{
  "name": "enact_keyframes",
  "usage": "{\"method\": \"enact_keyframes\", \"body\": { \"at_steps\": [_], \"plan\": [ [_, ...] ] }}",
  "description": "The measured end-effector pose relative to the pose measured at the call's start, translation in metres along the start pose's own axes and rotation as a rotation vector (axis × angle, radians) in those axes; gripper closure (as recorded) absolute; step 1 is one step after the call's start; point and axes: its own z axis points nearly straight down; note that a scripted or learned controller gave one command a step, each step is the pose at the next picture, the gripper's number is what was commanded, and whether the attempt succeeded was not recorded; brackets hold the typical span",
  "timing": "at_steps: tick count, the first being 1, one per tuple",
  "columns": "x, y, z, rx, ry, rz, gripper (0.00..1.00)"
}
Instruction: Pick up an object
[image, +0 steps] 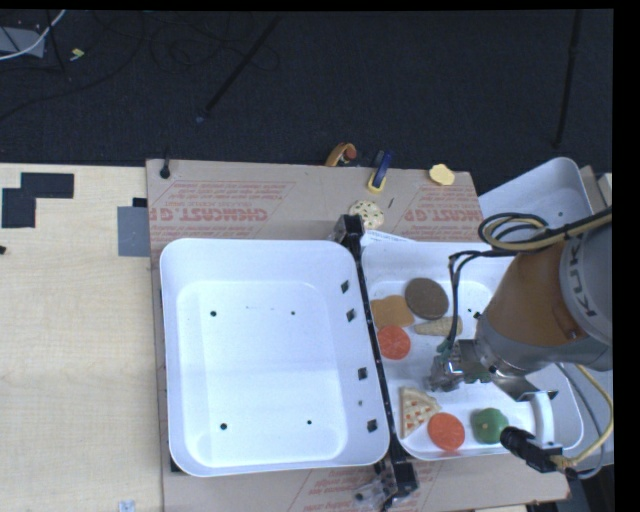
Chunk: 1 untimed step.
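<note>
**Gripper low over the right bin, toy food just to its left**

The gripper (450, 372) hangs inside the right bin (470, 272), and whether it is wide or narrow I cannot tell. Nearest to it lie the pizza slice (415, 408), near and slightly left, and the red disc (395, 343) to its left. An orange-red ball (446, 431) and a green ball (488, 424) sit along the near wall; a brown disc (427, 296) lies farther off. The left bin (190, 300) stands alongside on the worktop (70, 340). Beyond the far edge, dark floor with cables.
</note>
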Motion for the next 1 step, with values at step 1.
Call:
{"method": "enact_keyframes", "body": {
  "at_steps": [1],
  "plan": [
    [-0.0009,-0.0005,-0.0091,0.002,0.001,0.005,1.0]
  ]
}}
